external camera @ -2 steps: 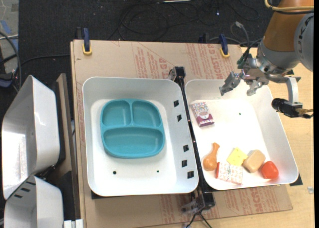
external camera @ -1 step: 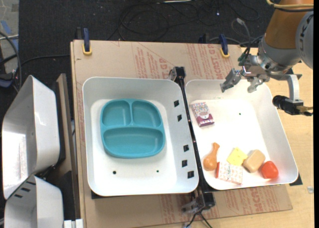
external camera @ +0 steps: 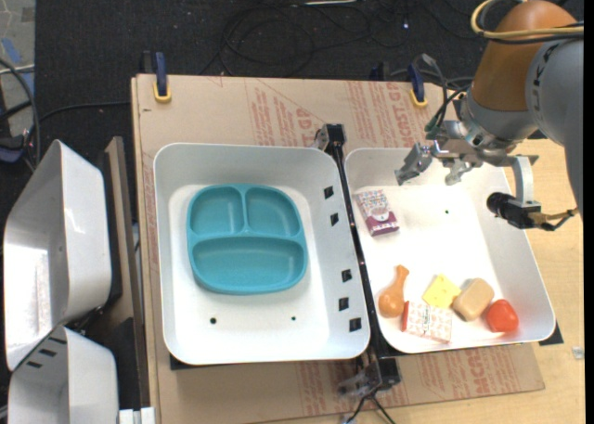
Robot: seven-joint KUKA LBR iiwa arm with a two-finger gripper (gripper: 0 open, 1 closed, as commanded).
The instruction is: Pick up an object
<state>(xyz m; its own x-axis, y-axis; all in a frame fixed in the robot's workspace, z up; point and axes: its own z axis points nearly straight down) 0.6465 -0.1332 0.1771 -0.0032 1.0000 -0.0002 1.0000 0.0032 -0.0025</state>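
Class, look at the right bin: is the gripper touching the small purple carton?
Apart. The camera view shows the gripper near the bin's far edge, with bare white bin floor plainly between it and the carton.

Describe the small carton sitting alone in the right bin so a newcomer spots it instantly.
Find the right bin, under the gripper. Near its upper left edge lies a small white and purple carton, apart from the cluster at the bottom; the other carton there is white and red.

Fixed overhead camera, slanted, both bins (external camera: 251, 158)
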